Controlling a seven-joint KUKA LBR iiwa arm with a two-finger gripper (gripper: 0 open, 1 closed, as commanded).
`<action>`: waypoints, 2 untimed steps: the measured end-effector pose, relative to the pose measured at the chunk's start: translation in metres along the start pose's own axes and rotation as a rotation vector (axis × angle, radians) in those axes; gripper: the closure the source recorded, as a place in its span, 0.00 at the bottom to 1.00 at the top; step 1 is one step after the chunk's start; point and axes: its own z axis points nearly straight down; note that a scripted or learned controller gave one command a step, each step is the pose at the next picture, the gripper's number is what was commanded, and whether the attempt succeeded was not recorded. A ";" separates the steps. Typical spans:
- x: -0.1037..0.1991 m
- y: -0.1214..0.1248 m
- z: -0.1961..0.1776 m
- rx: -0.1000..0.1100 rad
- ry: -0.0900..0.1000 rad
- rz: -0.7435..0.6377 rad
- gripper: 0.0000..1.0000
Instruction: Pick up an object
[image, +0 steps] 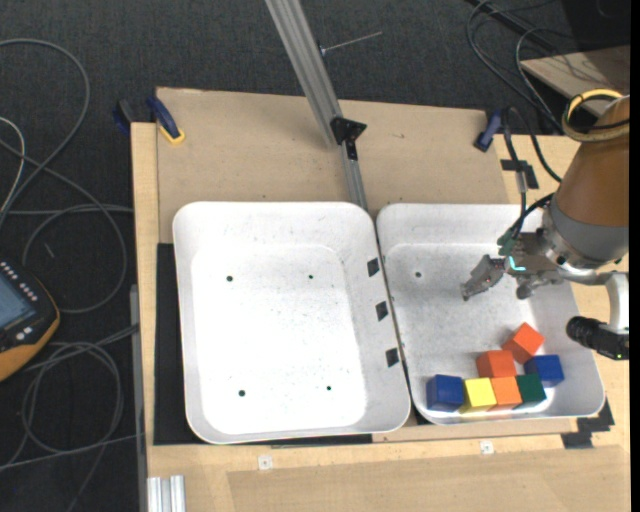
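Two bins: a left bin (275, 320) and a right bin (440, 300) sat side by side on the wooden bench (250, 150), both shallow and white, their inner edges nearly touching.
Camera view, arm: the grey arm with its orange band (598, 180) reached in from the right edge and hung over the right bin's far right part.
Hand: the hand (505, 283) was over the upper middle of the right bin, its two fingers (482, 280) spread apart and angled down toward the bin floor, with nothing seen between them; it was released.
Task objects: a cluster of small blocks lay in the near right corner of the right bin, well apart from the hand.
Front row: a blue block (446, 391), a yellow block (479, 393), an orange block (505, 390) and a green block (530, 388) stood in a line along the bin's near wall, each touching or just beside its neighbour.
Behind the row: a red-orange block (494, 363) sat just behind the yellow and orange ones, a second orange block (524, 341) lay tilted a little farther back, and a second blue block (546, 368) sat at the right end.
Left bin: its floor showed a few dark specks.
Surroundings: a metal rail (318, 85) slanted across the bench's far side down to the gap between the bins, blue clamps (166, 118) held the bench's far corners, and loose cables (60, 250) lay on the dark floor to the left.
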 end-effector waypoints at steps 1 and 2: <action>0.000 0.001 -0.002 -0.005 -0.001 0.000 0.00; -0.002 0.001 0.061 0.002 0.000 0.000 0.00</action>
